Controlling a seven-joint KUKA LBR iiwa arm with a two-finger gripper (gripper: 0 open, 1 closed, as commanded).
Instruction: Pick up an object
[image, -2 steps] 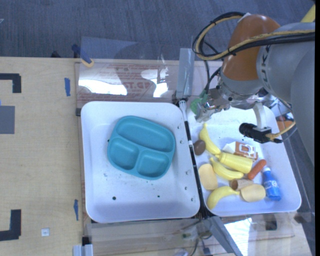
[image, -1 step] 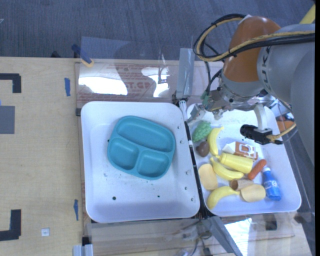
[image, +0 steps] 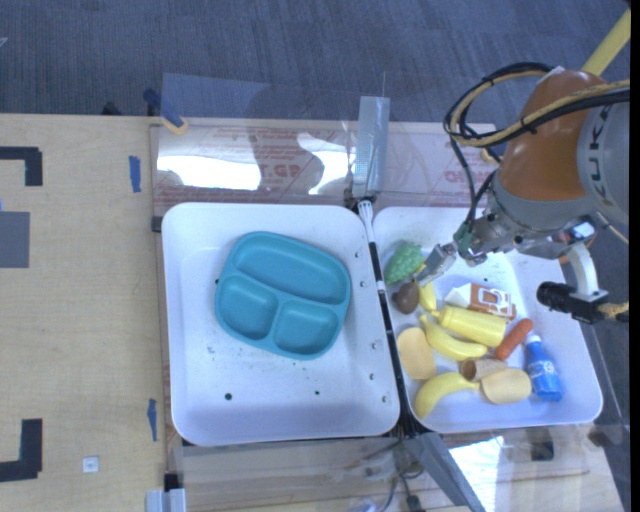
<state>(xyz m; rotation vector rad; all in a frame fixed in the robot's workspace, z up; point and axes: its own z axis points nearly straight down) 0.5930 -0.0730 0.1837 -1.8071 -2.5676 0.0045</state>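
Note:
The right white bin (image: 580, 400) holds several toy foods. A green leafy piece (image: 404, 262) lies at its upper left, with a small brown piece (image: 406, 296) just below it. Further in are a yellow bottle (image: 474, 324), a banana (image: 448, 346), an orange-and-white box (image: 489, 298), a carrot (image: 513, 338) and a blue bottle (image: 541, 366). My gripper (image: 437, 264) reaches in from the right and points down-left, its tip just right of the green piece and above the brown one. Nothing shows as held.
The left bin (image: 190, 400) holds a blue divided plate (image: 283, 294). A pale orange round piece (image: 416, 352), a second banana (image: 440, 392) and a tan piece (image: 506, 385) lie near the right bin's front. A black handle (image: 570, 296) and cables (image: 480, 95) hang off the wrist.

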